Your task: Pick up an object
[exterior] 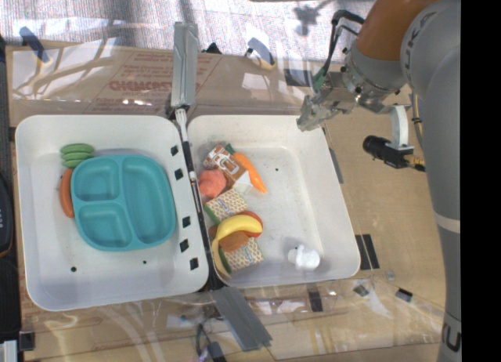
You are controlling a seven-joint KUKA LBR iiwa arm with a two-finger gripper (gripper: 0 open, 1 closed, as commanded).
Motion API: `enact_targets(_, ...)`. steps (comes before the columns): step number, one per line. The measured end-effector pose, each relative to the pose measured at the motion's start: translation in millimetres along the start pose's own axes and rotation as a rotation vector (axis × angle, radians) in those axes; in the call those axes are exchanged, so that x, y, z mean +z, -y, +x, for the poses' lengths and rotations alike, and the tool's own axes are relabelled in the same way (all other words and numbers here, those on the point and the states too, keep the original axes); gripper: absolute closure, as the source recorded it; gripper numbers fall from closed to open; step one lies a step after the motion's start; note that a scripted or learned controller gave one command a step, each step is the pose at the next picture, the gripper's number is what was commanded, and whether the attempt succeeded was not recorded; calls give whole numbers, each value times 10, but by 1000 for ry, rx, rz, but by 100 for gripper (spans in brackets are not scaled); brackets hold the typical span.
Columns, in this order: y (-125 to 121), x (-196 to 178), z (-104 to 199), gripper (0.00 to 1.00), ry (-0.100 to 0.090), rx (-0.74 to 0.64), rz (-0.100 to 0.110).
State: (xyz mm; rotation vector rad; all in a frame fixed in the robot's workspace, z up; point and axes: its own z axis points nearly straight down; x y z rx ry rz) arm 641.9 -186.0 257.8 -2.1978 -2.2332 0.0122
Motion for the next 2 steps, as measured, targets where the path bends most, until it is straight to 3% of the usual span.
enact_targets(1,0,1,3,0,0,-1,0)
enact_targets(2,-32,1430,336,0,2,-27,-22)
